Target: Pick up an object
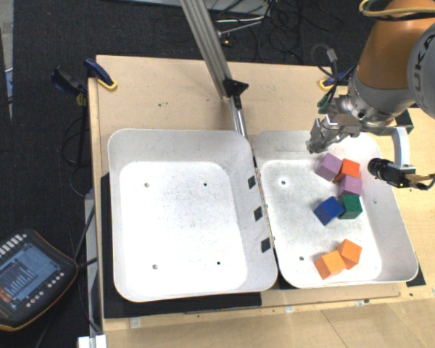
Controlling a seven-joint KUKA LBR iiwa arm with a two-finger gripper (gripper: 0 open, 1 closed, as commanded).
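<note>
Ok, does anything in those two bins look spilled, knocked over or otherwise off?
Nothing stands out. The blocks all lie inside the right bin: a purple block beside the tool, a blue block, a green block and two orange blocks near the front.

Left bin (130, 194) floor bare, open from above across its whole width. Right bin (290, 259) crowded on its right half: purple block (328, 167) touching orange block (349, 169) near the far rim, second purple (352, 185) just below, blue (328, 210) and green (351, 206) side by side mid-bin, two orange blocks (338, 259) touching near the front rim. Free lane down that bin's left strip and a gap between the blue/green pair and the front orange pair. Gripper (320, 142) and arm (391, 56) overhang the far right corner. Slanted pole (206, 38) crosses the tabletop (174, 93) behind the bins, ending at the divide.
</note>
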